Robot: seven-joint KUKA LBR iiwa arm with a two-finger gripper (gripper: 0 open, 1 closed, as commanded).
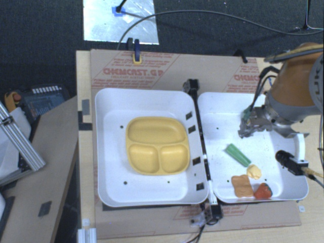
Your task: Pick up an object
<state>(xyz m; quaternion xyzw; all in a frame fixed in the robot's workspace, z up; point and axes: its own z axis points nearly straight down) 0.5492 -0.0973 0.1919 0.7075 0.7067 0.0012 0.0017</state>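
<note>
We view two shallow white bins set side by side on a tabletop (86,151) faced with a printed cardboard sheet (152,67). Both bins are smooth moulded plastic with rounded corners and low walls, and a row of dark clips runs down the seam between them.

The left bin (109,135) holds one thing: a pale yellow tray (157,145), matte, rounded-rectangular, divided into one long compartment at the far side and two smaller ones at the near side.

The right bin (223,115) holds four small things grouped toward its near half. We note a green stick-like piece (237,155), oblong and lying at a slant; a pale yellow lump (254,172), rounded; an orange slab (242,186), flat and roughly rectangular with soft edges; and a red piece (262,191), small and blunt. The orange slab and the red piece lie just beside one another at the near wall, the yellow lump just behind them.

The pincer (248,128), dark metal, hangs over the far part of the right bin, apart from all four things; we cannot tell how its tips stand. Above it we see the grey arm with its orange band (301,82).
</note>
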